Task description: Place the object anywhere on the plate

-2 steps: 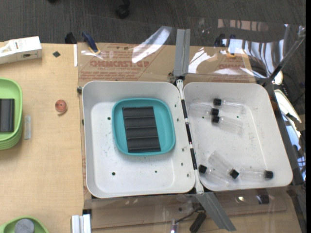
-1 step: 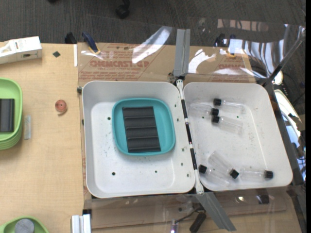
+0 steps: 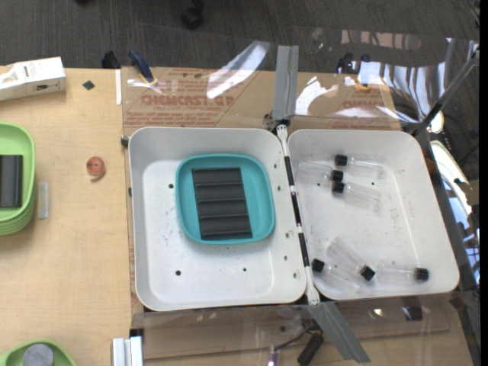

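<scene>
A teal square plate (image 3: 261,204) sits in the left white bin (image 3: 152,227), with a black ribbed block (image 3: 221,202) lying on its middle. The right white bin (image 3: 412,204) holds several clear plastic tubes with black caps: a few near its back left (image 3: 358,180) and a few along its front (image 3: 366,269), all lying flat.
A green dish (image 3: 23,139) holding a dark block stands at the left edge of the wooden bench. A small reddish disc (image 3: 94,166) lies between it and the bins. A white box (image 3: 30,77) rests at the back left. Clear plastic shielding rises behind the right bin.
</scene>
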`<move>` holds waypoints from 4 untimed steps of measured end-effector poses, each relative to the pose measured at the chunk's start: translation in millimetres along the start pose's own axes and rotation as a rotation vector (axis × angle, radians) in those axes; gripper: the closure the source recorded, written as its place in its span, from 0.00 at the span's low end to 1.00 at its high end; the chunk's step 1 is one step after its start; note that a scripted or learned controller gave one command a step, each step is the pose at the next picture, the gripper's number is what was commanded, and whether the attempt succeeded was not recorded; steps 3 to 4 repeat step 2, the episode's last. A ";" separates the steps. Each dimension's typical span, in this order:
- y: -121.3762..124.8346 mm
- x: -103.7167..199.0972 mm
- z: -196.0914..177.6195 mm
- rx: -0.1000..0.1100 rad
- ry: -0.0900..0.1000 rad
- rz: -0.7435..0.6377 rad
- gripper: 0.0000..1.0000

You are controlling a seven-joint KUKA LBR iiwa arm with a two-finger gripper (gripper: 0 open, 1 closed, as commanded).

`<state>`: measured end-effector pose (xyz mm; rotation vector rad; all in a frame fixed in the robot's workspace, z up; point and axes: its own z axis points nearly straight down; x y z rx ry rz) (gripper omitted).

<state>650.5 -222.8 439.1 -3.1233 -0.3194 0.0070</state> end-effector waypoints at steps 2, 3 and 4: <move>0.5 2.2 0.0 0.001 0.000 0.001 0.00; 0.5 2.2 0.0 0.001 0.000 0.001 0.00; 0.5 2.2 0.0 0.001 0.000 0.001 0.00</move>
